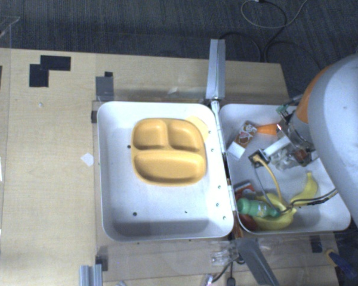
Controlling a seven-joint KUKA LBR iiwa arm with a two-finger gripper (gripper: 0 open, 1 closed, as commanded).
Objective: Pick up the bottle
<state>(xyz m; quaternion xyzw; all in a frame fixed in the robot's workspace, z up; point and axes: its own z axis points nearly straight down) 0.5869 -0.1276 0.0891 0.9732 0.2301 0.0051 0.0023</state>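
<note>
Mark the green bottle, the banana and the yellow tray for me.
green bottle [250,207]: camera view, on its green body in the right bin.
banana [278,220]: camera view, on its lower curve.
yellow tray [169,150]: camera view, centre, between its compartments.

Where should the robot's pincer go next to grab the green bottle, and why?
Probably a short move toward the near left corner of the right bin, then down. The pincer sits mid-bin, apart from the bottle, which lies on its side in that corner. The banana lies right against the bottle and a yellow cable crosses there, so coming at the bottle's free left end looks safest.
</note>
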